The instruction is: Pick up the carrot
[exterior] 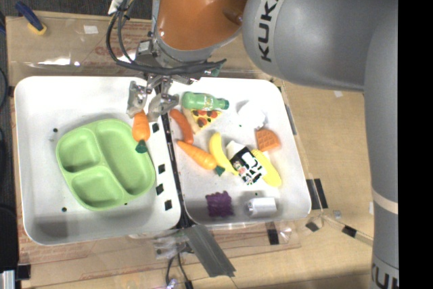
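A small orange carrot (140, 126) with a green stem end lies in the left bin, against the right rim of the green divided tray (101, 162). My gripper (149, 103) hangs just above its top end. The two fingers stand apart, open, and the carrot sits below the left finger (135, 99), not between the two. A second, longer carrot (196, 155) lies in the right bin, near the divider between the bins.
The right bin (291, 145) holds a green bottle (203, 102), a pizza slice (205, 116), an orange-red sausage-like piece (180, 125), a banana (218, 151), a yellow packet (254, 167), grapes (218, 204) and a white can (262, 205). The arm's big wrist overhangs the bins' far edge.
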`<state>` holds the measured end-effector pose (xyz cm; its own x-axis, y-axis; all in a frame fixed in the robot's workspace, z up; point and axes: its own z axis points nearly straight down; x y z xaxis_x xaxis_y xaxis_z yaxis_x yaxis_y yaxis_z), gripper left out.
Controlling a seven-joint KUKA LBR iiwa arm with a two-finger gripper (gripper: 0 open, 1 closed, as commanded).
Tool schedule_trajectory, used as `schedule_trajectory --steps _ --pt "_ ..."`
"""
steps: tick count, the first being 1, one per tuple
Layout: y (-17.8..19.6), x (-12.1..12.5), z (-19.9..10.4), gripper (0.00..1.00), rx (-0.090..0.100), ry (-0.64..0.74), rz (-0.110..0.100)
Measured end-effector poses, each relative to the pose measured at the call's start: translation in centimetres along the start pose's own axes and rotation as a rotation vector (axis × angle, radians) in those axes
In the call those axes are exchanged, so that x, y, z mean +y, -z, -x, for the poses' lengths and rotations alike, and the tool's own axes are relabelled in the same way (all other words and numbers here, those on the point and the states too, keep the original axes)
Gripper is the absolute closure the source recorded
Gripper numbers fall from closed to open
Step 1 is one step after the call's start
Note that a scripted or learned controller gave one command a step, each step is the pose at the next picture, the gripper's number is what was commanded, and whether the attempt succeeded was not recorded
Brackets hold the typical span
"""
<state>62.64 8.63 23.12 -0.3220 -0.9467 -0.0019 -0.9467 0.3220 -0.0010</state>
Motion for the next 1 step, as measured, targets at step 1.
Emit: schedule_trajectory --steps 1 --pt "-2.01 7.41 -5.69 1.0 0.002 0.113 0.003"
